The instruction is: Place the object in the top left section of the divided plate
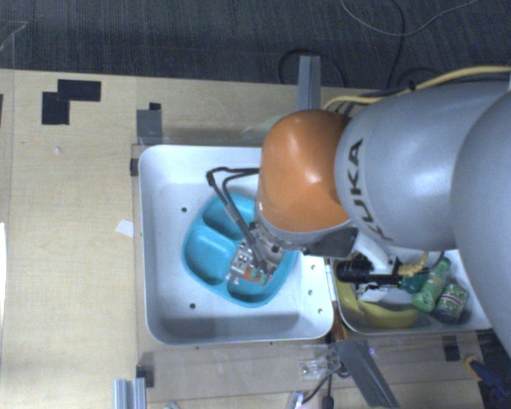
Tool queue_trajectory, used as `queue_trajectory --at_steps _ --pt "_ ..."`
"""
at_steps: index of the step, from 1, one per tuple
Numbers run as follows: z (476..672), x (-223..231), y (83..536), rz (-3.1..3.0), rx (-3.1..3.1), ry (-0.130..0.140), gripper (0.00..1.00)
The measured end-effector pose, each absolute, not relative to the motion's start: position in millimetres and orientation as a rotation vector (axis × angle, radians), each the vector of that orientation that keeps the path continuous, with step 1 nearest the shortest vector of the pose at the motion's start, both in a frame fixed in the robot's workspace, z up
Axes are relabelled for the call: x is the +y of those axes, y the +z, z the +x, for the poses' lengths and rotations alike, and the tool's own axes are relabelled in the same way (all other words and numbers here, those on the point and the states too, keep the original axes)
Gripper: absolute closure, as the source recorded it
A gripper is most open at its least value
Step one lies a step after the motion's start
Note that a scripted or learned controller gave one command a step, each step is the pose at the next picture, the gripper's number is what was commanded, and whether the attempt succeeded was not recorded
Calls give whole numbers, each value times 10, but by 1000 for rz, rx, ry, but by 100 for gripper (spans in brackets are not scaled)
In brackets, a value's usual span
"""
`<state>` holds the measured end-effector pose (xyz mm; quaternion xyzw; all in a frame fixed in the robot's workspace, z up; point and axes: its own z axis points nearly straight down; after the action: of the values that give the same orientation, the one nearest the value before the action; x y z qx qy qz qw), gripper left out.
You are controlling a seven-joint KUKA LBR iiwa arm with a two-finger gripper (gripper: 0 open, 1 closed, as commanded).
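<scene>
- The grey metal arm [426,169] with its glossy orange band [302,173] reaches in from the right and hangs over the left shallow white plastic bin [166,313], most likely because the plate lies there.
- The light blue divided plastic plate [206,254], smooth and rounded with raised ridges between its sections, rests flat on the bin floor, partly hidden under the wrist.
- The gripper [249,267] points down at the plate's lower right part; a small pale item with a hint of orange and green shows at its tip, but it is too blurred to name.
- Whether the fingers are apart or closed cannot be told, nor whether that item is held or merely lying on the plate.
- By my reading, the object is still at the lower right of the plate, away from the top left section.
- A yellow banana [383,313] and green bottles [434,288] crowd the right bin [345,318].
- The pale wooden surface [60,228] looks matte.
</scene>
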<state>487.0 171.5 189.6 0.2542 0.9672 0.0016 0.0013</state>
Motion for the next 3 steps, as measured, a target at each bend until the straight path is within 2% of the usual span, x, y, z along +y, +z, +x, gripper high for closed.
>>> queue_trajectory --at_steps 1,2,3 --pt "5042 1508 2095 603 3078 5 100" --pt "4876 1205 2199 604 3078 5 100" --pt "4872 1966 2170 279 3125 6 100"
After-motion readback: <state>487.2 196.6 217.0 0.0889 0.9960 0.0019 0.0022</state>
